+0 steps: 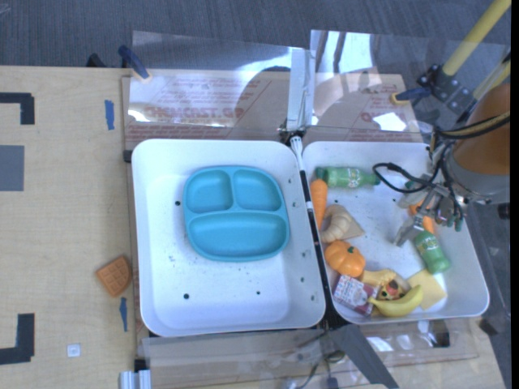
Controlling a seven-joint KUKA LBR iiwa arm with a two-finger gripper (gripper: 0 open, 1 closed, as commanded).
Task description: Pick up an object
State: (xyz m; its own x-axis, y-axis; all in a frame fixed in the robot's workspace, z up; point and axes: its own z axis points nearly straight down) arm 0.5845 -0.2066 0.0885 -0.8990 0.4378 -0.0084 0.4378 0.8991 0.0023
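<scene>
— Over the right bin [474, 294], from the overhead view: tool [423, 220] low among the clutter, fingers spread a little, nothing visibly between them. Looks like the approach step, not yet a lift.

— And the target?

— Hard to name one; likeliest the green bottle [433, 252], lying just below the fingertips, possibly touching. Also close: orange bit [417, 211] beside the tool. Further off: second green bottle [347, 177] near the top wall, carrot [319, 201] along the divider, small pumpkin [346, 258], banana [400, 302] at the bottom.

— Next move?

— Probably dropping squarely over the bottle, then closing across its narrow width. Left bin [162, 298] carrying just a blue divided plate [236, 214].
</scene>
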